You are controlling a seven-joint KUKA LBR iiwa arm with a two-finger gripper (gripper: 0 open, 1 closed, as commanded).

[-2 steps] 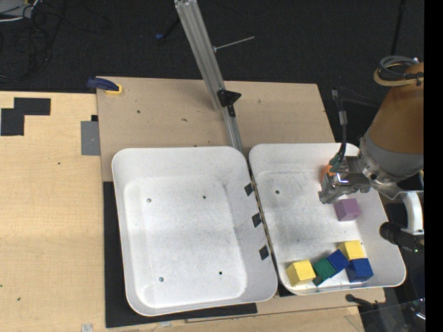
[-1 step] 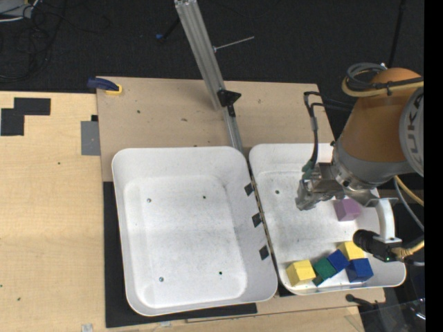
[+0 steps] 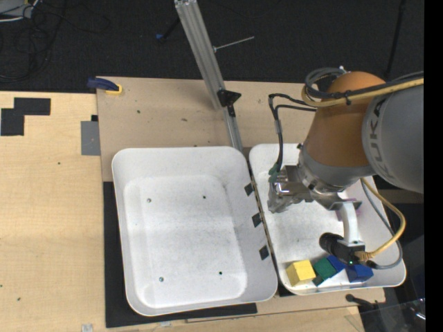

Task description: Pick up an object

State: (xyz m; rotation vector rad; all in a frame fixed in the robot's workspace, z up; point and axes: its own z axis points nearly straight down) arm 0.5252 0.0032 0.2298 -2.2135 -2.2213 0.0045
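Low over the right bin (image 3: 297,230), close to its left wall: the gripper (image 3: 280,198), impossible to tell whether spread or pressed together. At that bin's near edge, well apart from the gripper: a yellow block (image 3: 301,272), a green block (image 3: 324,270) just beside it, then a blue block (image 3: 358,273). Along the seam with the left bin (image 3: 138,164): three black clips (image 3: 256,219). Slanting down to that seam from behind: a metal rail (image 3: 204,54). At the bench (image 3: 166,116) back corner: a blue-and-yellow clamp (image 3: 104,85). On the grey arm (image 3: 405,137): dark lettering, cut off, only "UK" readable.
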